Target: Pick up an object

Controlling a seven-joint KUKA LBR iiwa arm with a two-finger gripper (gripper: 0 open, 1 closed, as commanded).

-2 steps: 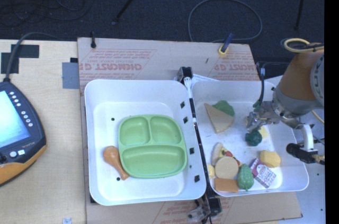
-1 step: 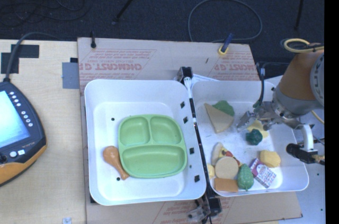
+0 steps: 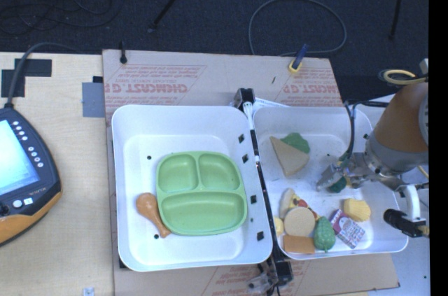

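A dark carpeted floor with loose black cables lies behind a pale wooden bench, on which a flattened brown cardboard sheet [image 3: 210, 78] carries two shallow white bins side by side.

The left white bin [image 3: 133, 148] holds a light green plastic plate with three compartments [image 3: 201, 192] and, touching the plate's lower left edge, an orange plastic spoon-shaped toy [image 3: 152, 212].

The grey arm with an orange band [image 3: 406, 127] reaches in from the right, over the right white bin [image 3: 329, 130]. Its two-finger gripper [image 3: 337, 179] sits low in the middle of that bin, right at a small dark green item [image 3: 339, 184]. Whether the gripper is closed on that item or merely beside it cannot be told.

Other candidates for picking lie in the right bin: a tan wedge-shaped toy [image 3: 289, 156] with a green leafy piece [image 3: 297, 142] behind it, a round beige disc [image 3: 299, 222], a yellow block [image 3: 356, 208], a green lumpy toy [image 3: 323, 235] and a red and white packet [image 3: 348, 231].

At the far left, an orange-rimmed control pendant with a lit screen [image 3: 17, 168] rests on the bench.

The step in hand appears to be the grasp itself, low in the bin. The next move likely calls for a firm closure on one item, then a straight lift clear of the bin wall.
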